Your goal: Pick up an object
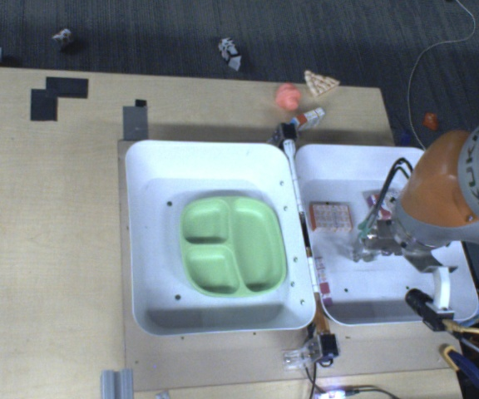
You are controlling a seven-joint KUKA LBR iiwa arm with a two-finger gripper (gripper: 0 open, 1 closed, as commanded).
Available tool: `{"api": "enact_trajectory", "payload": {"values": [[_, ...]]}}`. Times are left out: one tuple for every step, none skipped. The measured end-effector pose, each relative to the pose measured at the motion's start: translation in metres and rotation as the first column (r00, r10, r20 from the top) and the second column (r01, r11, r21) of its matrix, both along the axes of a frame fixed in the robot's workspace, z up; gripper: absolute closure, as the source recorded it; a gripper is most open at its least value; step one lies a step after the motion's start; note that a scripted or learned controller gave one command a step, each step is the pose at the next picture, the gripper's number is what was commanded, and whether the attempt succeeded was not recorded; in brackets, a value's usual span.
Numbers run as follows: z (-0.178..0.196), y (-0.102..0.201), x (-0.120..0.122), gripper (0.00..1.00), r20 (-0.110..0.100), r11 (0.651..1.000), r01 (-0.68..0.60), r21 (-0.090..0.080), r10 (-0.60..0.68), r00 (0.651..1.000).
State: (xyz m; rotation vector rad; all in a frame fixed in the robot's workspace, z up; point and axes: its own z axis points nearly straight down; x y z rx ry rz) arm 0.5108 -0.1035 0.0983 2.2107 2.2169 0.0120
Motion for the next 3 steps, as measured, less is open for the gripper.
{"api": "enact_trajectory", "payload": {"values": [[0.063, -0.057, 0.08, 1.0, -0.008, 1.0, -0.002, 0.001, 0.002, 1.0], [0.063, -0.057, 0.08, 0.0, -0.009, 1.0, -0.002, 0.001, 0.002, 1.0], [0.002, -0.031, 0.096, 0.0, 0.002, 1.0, -0.001, -0.001, 0.001, 1.0]]}}
